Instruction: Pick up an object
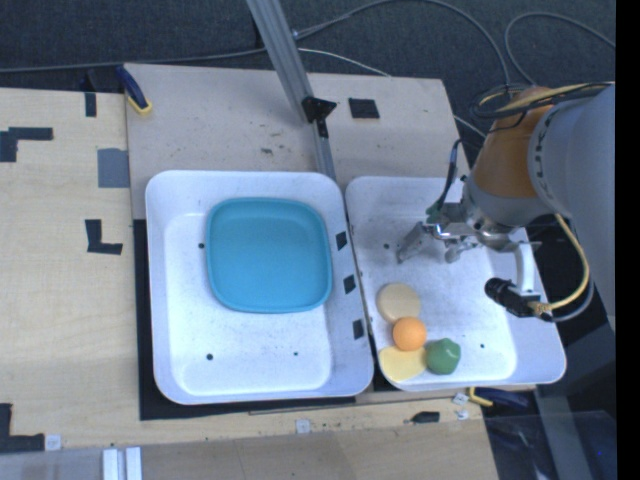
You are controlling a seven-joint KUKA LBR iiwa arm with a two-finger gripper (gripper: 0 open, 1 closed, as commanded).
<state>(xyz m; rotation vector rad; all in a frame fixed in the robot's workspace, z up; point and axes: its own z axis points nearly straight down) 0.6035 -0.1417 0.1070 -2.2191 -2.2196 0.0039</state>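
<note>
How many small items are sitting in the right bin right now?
4, clustered at the near-left corner of the right bin: a tan disc, an orange ball touching it, a yellow piece under the ball, and a green ball beside it. More may be hidden beneath the arm.

No readable text, label, brand, number or sign anywhere.
</note>
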